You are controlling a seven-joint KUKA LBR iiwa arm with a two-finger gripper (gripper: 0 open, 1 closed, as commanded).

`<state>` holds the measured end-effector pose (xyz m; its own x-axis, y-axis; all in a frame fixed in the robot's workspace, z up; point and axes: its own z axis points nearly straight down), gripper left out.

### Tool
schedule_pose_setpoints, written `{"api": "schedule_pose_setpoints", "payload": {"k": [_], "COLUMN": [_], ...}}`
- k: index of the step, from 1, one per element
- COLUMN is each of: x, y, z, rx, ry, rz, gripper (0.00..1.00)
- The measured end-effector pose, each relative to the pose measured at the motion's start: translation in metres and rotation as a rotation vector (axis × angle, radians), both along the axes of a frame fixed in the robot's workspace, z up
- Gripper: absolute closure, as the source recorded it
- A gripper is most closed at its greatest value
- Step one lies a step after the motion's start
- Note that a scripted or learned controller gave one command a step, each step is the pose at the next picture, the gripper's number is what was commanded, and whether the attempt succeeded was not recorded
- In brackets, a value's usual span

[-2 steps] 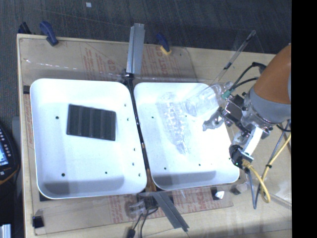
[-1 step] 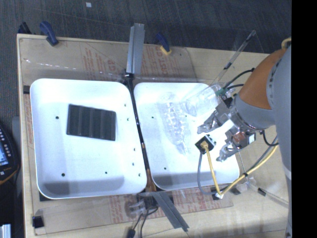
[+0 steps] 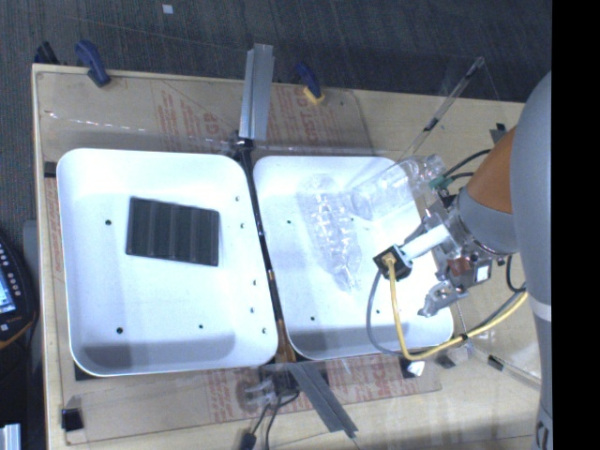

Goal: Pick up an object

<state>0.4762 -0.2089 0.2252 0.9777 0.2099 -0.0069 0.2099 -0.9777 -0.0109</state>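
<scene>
Looking down on the bench (image 3: 187,397), we see two white bins side by side. Our claw (image 3: 441,279) hangs over the right bin's (image 3: 291,251) right edge; we cannot tell its state. Clear plastic bottles (image 3: 342,228) lie across that bin's upper middle, near the claw, leaving bare floor along its left wall and front. A dark ribbed slab (image 3: 173,232) lies in the left bin (image 3: 94,336), well clear of every wall.

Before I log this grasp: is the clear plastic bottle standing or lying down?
Lying down: the clear plastic bottle rests on its side in the right bin.
</scene>
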Motion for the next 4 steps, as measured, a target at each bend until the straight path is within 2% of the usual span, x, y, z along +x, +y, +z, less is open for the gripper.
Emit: {"api": "schedule_pose_setpoints", "payload": {"k": [1,2,3,4], "x": [0.001,0.081,0.082,0.090], "y": [-0.001,0.000,0.003,0.060], "z": [0.084,0.079,0.087,0.147], "rx": [-0.006,-0.005,-0.001,-0.008], "ry": [-0.008,-0.006,-0.002,-0.010], "rz": [0.063,0.203,0.216,-0.001], "gripper": [0.00,0.00,1.00,1.00]}}
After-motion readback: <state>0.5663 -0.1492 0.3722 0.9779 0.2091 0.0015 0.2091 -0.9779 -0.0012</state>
